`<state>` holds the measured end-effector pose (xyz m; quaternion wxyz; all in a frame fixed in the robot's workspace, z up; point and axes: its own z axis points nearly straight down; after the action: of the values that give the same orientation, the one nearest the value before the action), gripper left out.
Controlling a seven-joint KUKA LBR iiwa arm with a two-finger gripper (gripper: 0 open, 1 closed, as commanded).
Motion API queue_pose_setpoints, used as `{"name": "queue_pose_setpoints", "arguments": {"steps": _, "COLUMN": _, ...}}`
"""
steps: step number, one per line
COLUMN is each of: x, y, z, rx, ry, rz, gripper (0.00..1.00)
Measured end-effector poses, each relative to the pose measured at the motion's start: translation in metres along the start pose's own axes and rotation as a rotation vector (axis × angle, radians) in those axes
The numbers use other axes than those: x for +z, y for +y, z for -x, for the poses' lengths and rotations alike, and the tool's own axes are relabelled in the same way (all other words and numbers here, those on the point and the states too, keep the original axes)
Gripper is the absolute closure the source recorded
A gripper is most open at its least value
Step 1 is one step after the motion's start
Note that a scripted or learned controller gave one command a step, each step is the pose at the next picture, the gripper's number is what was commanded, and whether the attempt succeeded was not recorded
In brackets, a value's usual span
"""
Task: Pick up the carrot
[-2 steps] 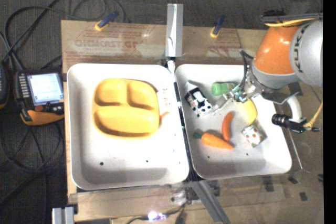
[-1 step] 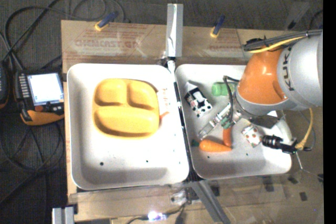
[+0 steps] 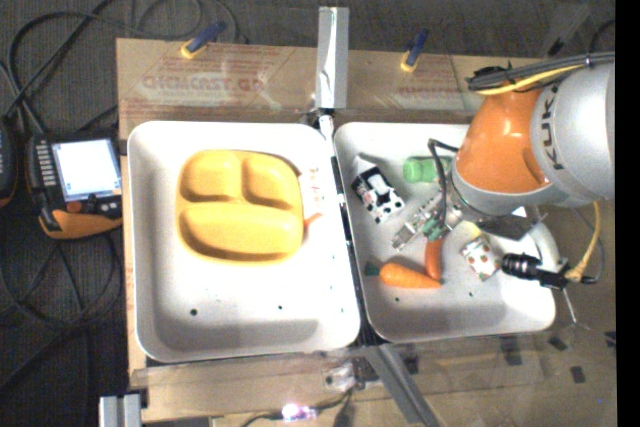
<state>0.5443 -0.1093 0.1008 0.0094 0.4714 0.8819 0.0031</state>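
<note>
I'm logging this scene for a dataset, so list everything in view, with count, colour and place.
bins: 2, white, side by side on the bench
divided plate: 1, yellow, in the left bin
carrots: 2, orange, front of the right bin, one lying flat, one more upright beside it
green object: 1, green, back of the right bin
black-and-white object: 1, right bin, near its left wall
handheld screen device: 1, black and orange, left of the bench
arm: 1, grey and orange, over the right bin
gripper: 1, just above the carrots

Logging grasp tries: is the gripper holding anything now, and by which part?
Cannot be told. The gripper sits just above the carrot in the right bin, its grip unclear.
</note>
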Motion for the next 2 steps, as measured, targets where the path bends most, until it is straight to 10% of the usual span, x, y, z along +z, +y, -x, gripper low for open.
{"name": "queue_pose_setpoints", "arguments": {"steps": 1, "x": -0.083, "y": -0.016, "z": -0.064, "rx": -0.206, "ry": 0.016, "rz": -0.013, "gripper": 1.0}}
{"name": "queue_pose_setpoints", "arguments": {"steps": 2, "x": -0.083, "y": 0.01, "z": -0.065, "rx": -0.391, "ry": 0.016, "rz": -0.012, "gripper": 1.0}}
